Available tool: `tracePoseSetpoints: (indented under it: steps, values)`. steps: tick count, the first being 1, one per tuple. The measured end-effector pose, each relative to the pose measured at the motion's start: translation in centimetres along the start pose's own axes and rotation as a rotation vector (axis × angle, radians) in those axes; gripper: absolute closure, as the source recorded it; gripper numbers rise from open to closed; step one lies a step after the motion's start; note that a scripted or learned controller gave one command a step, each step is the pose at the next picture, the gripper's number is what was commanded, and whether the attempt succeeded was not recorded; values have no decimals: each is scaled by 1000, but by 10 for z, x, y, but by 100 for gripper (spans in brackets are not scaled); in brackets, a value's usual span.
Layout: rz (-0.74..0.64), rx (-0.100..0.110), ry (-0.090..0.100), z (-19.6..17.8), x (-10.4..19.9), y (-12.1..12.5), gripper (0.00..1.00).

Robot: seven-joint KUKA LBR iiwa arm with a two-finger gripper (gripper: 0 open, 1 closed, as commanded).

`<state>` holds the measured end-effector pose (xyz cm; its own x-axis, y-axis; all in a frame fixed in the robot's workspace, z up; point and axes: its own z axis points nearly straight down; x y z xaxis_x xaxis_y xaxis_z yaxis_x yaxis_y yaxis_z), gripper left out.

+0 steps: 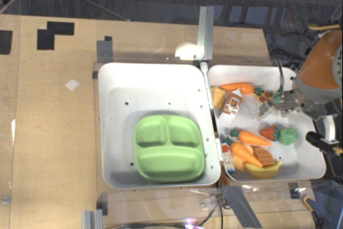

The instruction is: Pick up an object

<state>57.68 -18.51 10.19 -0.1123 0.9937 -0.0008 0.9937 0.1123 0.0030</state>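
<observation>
The right bin (305, 169) holds several toy foods. An orange carrot (236, 87) lies near its far wall, with a brown-and-white packet (231, 105) beside a tan piece (218, 97). Nearer the front lie two more carrots (253, 138) (243, 153), a red strawberry (268, 132), a green piece (288, 137), a brown waffle (263, 155) and a yellow banana (262, 170). My gripper (266, 109) hangs over the bin's middle, right of the packet and above the strawberry. It is open, with nothing between its fingers.
The left bin (115, 115) holds a green divided plate (169, 148). A metal post (206, 32) stands behind the wall between the bins. The arm's orange band (320, 68) and cables hang over the right bin's far right corner.
</observation>
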Motion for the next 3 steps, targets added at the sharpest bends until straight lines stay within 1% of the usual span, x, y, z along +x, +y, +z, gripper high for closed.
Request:
tracePoseSetpoints:
  steps: [1, 2, 3]
  values:
    - [0, -16, -7, 9, 34, -17, 0]
    - [69, -23, -7, 8, 69, -75, 0]
    - [10, -20, -1, 8, 49, -77, 0]
